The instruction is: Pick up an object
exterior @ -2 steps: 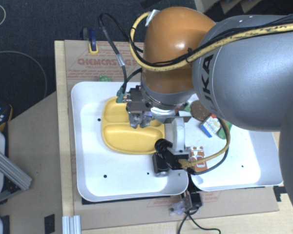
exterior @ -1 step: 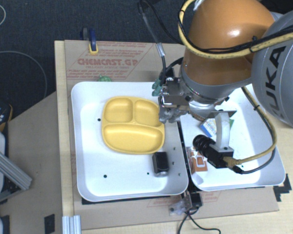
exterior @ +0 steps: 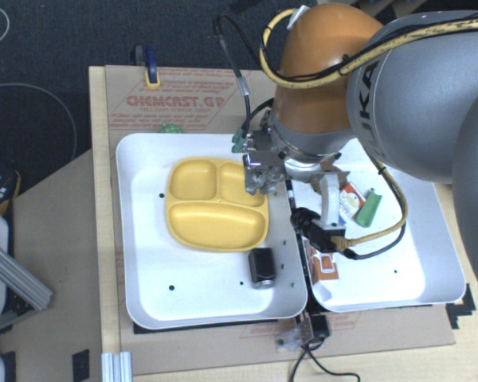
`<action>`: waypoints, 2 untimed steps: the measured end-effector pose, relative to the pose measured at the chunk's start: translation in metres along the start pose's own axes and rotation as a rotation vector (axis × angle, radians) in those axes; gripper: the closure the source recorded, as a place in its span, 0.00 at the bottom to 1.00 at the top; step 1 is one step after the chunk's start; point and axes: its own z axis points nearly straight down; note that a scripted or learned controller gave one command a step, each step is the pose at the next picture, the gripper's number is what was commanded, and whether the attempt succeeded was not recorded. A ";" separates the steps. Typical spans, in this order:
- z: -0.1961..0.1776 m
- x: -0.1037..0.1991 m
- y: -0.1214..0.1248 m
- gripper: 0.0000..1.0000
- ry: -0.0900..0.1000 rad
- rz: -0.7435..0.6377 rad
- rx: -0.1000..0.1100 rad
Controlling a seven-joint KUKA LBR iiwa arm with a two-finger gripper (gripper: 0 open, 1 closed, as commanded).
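Note:
A yellow divided plate (exterior: 211,205) lies in the left bin (exterior: 143,237). A small black block (exterior: 261,265) sits just below the plate, near the bin's right wall. My gripper (exterior: 256,175) hangs over the plate's upper right corner, close to the wall between the two bins. The arm's orange band and grey wrist hide the back of the right bin (exterior: 406,269). In that bin I see a green piece (exterior: 369,208), a red and white packet (exterior: 349,200) and a small brown-orange item (exterior: 326,268).
A black cable loops from the wrist down over the right bin's left part. The bins rest on a cardboard sheet (exterior: 183,98) with a blue and yellow clamp (exterior: 150,68) at its back edge. Metal framing stands at the far left.

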 end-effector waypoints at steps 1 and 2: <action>-0.051 -0.036 -0.023 1.00 0.002 0.001 -0.011; -0.210 0.004 -0.032 1.00 0.009 -0.009 -0.026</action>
